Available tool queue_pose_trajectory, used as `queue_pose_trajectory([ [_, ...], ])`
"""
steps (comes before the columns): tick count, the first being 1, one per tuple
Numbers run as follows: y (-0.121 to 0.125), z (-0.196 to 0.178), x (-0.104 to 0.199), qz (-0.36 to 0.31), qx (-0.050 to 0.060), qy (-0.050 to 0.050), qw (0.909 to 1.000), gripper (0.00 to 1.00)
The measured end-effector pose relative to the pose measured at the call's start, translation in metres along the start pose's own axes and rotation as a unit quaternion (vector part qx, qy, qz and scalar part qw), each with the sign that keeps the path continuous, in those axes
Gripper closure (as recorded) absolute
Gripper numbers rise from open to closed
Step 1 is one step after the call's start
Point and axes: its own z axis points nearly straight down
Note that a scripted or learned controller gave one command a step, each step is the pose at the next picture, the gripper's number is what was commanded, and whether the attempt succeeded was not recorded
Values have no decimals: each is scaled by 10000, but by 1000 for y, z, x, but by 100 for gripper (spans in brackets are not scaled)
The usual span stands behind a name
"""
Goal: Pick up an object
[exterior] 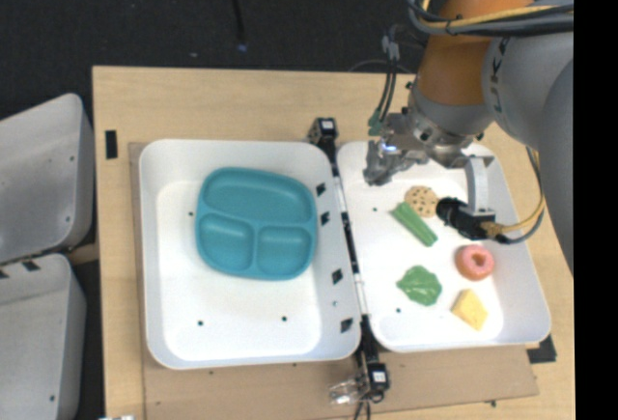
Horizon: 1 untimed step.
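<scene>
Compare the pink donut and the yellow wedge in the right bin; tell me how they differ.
The pink donut is round with a centre hole; the yellow wedge is angular and solid. The donut is pink, the wedge yellow. The donut lies nearer the arm, the wedge nearer the bin's front edge. Both are small toy foods lying in the right bin, untouched.

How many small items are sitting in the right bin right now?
5: cookie near the back, green stick below it, pink donut right, green leafy piece front centre, yellow wedge front right. The arm may hide others.
</scene>
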Motion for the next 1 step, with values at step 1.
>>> queue_pose_trajectory([
  [1, 8, 6, 49, 4, 7, -4, 10000, 100],
])
